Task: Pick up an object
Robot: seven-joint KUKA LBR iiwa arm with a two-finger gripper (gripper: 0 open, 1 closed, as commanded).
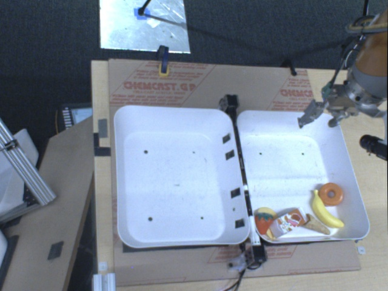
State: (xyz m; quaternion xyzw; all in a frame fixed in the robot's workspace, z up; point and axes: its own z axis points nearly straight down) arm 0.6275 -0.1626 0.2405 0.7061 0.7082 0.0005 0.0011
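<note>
Currently the gripper (319,115) is held open and empty above the right bin's (285,162) far edge. 4 items, including a banana (325,210) and an orange ring (330,193), are clustered in its near corner. Approach is judged in hand; descent toward the cluster is required next.

High fixed camera, slanted down, both bins (176,117)

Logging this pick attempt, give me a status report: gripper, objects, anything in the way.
Two-finger gripper open, over right white bin far edge, holding nothing. Yellow banana, orange ring, small packet clustered at near corner. Path unobstructed.
</note>
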